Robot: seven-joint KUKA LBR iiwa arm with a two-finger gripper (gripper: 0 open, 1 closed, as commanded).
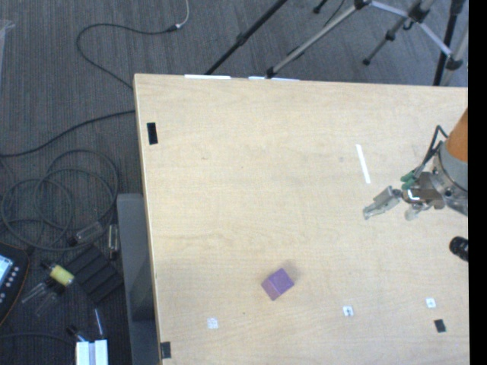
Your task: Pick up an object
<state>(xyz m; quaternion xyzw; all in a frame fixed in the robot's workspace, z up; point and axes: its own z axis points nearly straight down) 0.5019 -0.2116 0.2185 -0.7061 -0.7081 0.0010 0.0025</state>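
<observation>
Where the pale wooden counter (251,196) takes up most of the room in front of me, it is the biggest thing by far, with dark carpet (68,59) running along its far and outer sides. Loose black cables (57,196) coil on that carpet, well off beyond the counter's edge, far from the hand. Tripod legs (396,14) stand on the floor past the counter's far edge, up behind the arm.

Next in size comes the arm (456,162), grey with an orange band, reaching in low over the counter. Its hand (396,204) sits just above the wood with the two fingers (378,206) spread apart and nothing between them.

A thin white strip (364,164) lies on the counter just beyond the hand, close by but not touching it.

Smaller again, the purple block (278,284) rests flat on the counter, well apart from the hand, out ahead of the fingertips and nearer to me. A few tiny markers (348,311) dot the wood on the near side of the hand.
</observation>
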